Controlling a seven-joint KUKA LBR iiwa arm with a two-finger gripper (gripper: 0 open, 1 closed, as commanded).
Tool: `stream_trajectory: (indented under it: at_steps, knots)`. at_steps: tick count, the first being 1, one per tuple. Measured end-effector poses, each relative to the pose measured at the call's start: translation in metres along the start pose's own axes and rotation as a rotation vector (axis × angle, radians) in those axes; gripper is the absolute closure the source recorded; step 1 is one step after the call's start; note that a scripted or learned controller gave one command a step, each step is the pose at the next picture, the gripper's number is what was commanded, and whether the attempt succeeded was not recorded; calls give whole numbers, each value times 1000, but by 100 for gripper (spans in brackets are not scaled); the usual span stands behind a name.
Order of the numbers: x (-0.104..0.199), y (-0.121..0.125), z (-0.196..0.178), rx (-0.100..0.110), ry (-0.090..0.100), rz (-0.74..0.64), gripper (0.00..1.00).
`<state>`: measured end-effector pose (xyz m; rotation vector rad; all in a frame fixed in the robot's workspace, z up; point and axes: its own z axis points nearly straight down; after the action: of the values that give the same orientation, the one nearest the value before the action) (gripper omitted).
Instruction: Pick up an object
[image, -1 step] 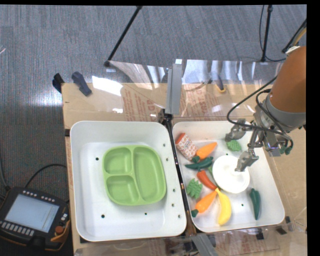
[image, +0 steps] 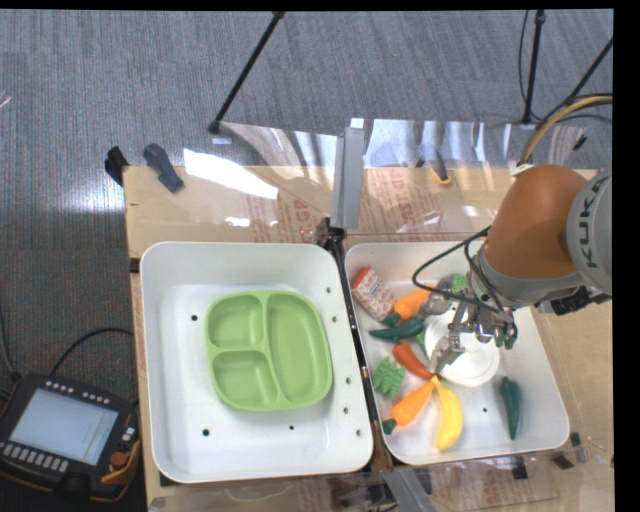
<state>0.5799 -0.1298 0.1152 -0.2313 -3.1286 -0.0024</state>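
Hovering in the right bin (image: 545, 395), the gripper (image: 462, 338) hangs over a white cup (image: 468, 362); whether it pinches anything, I cannot tell; banana (image: 449, 419) at six o'clock, carrot (image: 410, 404) at seven.

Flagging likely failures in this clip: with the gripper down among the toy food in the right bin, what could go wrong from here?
1. The gripper is over a white round dish ringed by carrots, so it may nudge neighbours rather than grasp one thing.
2. The banana touches the lower carrot; lifting either could drag the other.
3. The dish's smooth rim may slip from the fingers.
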Motion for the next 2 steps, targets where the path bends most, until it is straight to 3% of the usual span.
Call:
stream_trajectory:
  at_steps: [1, 2]
  knots:
    - [-11, 54, 28, -1, -3, -44, 0]
    - [37, 32, 28, 1, -5, -120, 0]
